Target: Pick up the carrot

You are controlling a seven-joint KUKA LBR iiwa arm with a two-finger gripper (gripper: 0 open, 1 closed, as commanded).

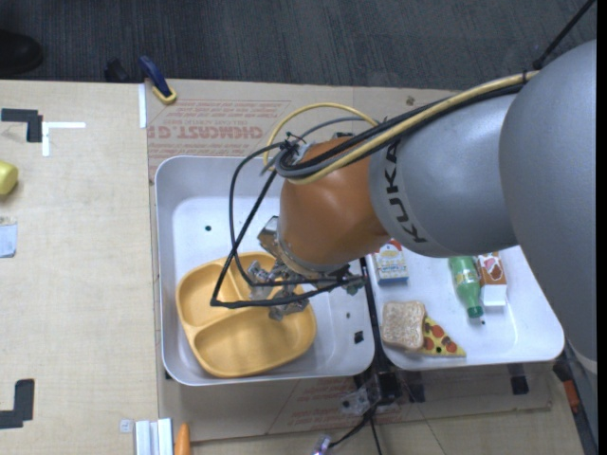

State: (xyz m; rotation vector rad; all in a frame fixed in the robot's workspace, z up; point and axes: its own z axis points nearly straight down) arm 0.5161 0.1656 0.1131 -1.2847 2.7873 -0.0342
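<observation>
My gripper (272,290) hangs low in the left bin (190,197), over the back edge of a yellow divided plate (242,335). The orange band and grey wrist (327,211) lie right above it and cover much of the bin's middle. Black cables loop down around the gripper and cross the plate. Whatever lies directly under the wrist is hidden. Both compartments of the plate look bare where they show.
The right bin (531,335) holds a slice of toast (403,323), a pizza slice (442,339), a green bottle (465,287), a small carton (391,262) and a red-and-white box (491,275). A yellow object (6,178) lies on the bench at far left.
</observation>
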